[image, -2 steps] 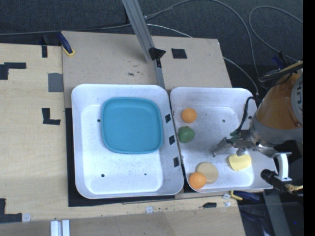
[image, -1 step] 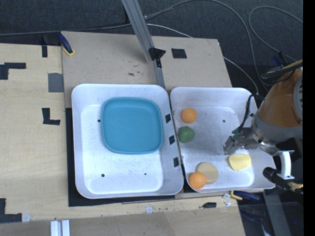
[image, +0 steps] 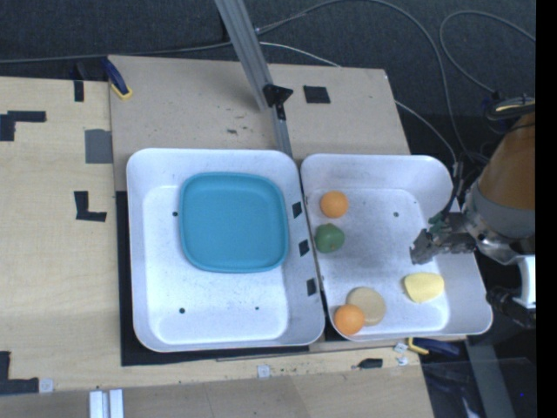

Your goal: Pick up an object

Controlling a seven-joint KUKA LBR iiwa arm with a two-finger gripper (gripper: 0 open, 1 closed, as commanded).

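Gripper (image: 424,246) hangs over the right bin (image: 435,171), grip state unclear, above one yellow piece (image: 423,286); two orange balls (image: 333,204), one green ball (image: 329,238), one beige disc (image: 369,303); left bin (image: 144,233) holds one blue plate (image: 233,221)

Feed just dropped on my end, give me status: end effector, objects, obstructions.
End effector over right white bin, nothing visibly held. Nearest: flat yellow piece, just below it. Small orange ball and small green ball sit across the bin. Path unobstructed.
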